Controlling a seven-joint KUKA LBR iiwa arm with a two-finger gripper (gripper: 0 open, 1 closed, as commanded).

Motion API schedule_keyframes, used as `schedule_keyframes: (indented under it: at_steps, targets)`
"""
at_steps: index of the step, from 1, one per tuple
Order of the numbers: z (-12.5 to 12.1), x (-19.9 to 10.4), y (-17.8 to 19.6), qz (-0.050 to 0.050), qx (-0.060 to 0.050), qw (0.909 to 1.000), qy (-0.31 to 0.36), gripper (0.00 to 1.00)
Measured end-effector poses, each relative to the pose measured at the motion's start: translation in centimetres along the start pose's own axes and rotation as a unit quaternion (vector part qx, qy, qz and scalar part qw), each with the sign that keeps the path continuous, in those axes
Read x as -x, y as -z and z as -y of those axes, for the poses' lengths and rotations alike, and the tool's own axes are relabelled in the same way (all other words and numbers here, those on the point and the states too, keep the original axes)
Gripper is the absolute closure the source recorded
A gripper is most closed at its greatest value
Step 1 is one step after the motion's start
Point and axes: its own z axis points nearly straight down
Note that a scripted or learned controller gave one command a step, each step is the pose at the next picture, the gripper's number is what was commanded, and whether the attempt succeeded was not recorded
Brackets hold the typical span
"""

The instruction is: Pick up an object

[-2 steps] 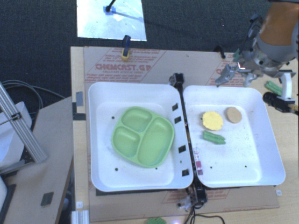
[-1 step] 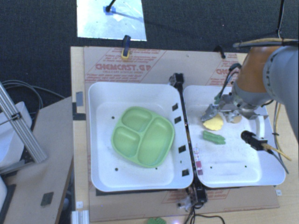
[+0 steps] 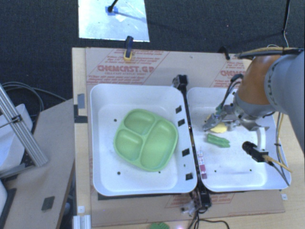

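Reaching in from the right, the grey arm (image 3: 285, 82) with its orange band (image 3: 254, 79) holds its gripper (image 3: 213, 124) low over the right bin (image 3: 228, 187), near that bin's left edge and about midway between its far and near edges. A yellow piece (image 3: 219, 128) lies on the bin floor right at the gripper's tip, partly covered by it; whether the claw is spread, pressed together or pinching the piece cannot be told from this slant. A green piece (image 3: 218, 140), small and oblong, lies just beside the yellow one on the side toward the bin's near edge, apart from the gripper. In the left bin (image 3: 102, 142) a pale green plate (image 3: 145, 140) with three compartments rests flat on the floor around the centre, turned askew to the bin's edges. Small black clips (image 3: 181, 123) run along the seam where the two bins meet. Both bins sit on a bench (image 3: 143, 63) covered by a sheet with red lettering, with a blue and yellow clamp (image 3: 128, 49) at its far edge.
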Motion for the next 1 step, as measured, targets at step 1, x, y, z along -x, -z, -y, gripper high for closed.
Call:
schedule_keyframes:
  at_steps: [1]
  targets:
    - [-0.21,0.02,1.3,0.0,0.003,1.0,0.0,1.0]
